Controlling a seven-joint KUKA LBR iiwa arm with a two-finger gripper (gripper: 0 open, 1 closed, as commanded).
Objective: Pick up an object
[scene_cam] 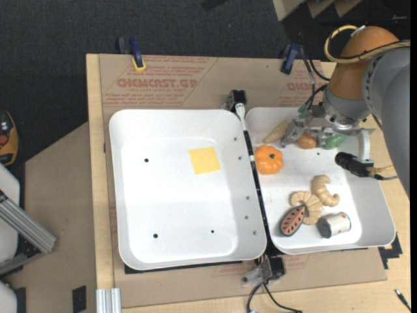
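My gripper [305, 133] hangs low over the back of the right bin [374, 197], under the grey wrist with its orange band [365, 44]. Right beside it lie a tan pointed piece [276, 133], a small orange-brown piece [307, 142] and a green piece [334, 139]; whether any of them is touched is unclear. An orange pumpkin [268, 160] sits at the bin's left wall. Toward the front lie pale croissant-shaped pieces [318, 195], a dark oval piece [292, 220] and a silver cylinder [334, 224].
The left bin [130, 194] holds a flat yellow square [204, 160]. A black divider strip [251, 175] runs between the bins. A black cable part [352, 163] juts over the right bin's right side. Blue clamps [136, 52] hold the cardboard base at the back.
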